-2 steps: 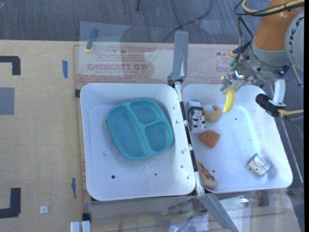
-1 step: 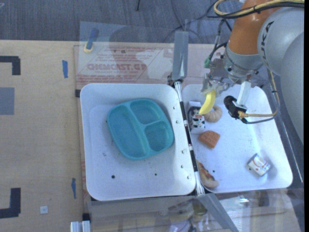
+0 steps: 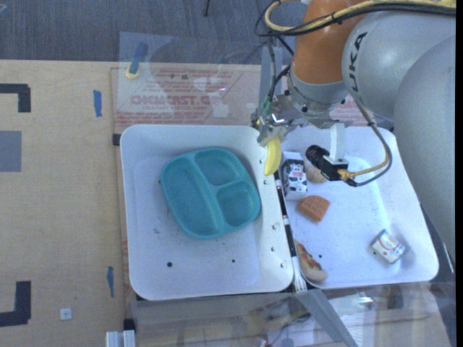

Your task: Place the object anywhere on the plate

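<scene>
One upright banana (image 3: 272, 155) under gripper (image 3: 273, 123)

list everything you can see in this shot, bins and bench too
plate: 1, teal, three compartments, in left bin
banana: 1, yellow, hanging below the gripper over the divide between bins
carton: 1, black and white, right bin near divide
waffle piece: 1, orange, middle of right bin
small box: 1, white, right bin, near corner
food item: 1, tan with red, right bin, front edge
bins: 2, white, side by side
bench: 1, tan
arm: 1, grey with orange band
gripper: 1, above banana
</scene>
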Controlling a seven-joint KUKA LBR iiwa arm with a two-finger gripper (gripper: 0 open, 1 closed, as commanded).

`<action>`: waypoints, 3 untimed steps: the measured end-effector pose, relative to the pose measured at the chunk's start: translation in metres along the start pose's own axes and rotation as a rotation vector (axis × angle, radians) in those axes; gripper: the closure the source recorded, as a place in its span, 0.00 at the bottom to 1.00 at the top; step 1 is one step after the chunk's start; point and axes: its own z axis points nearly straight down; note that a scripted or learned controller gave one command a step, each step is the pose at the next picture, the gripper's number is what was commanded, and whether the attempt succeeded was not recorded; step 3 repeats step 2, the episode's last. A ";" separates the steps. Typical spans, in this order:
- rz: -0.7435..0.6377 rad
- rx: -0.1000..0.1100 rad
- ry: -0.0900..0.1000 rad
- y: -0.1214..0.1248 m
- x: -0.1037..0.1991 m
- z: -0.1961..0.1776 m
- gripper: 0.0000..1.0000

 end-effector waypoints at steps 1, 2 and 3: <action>-0.052 -0.003 -0.001 0.016 0.064 0.066 1.00; -0.052 -0.002 0.001 0.016 0.065 0.067 0.00; -0.052 -0.002 0.001 0.016 0.065 0.067 0.00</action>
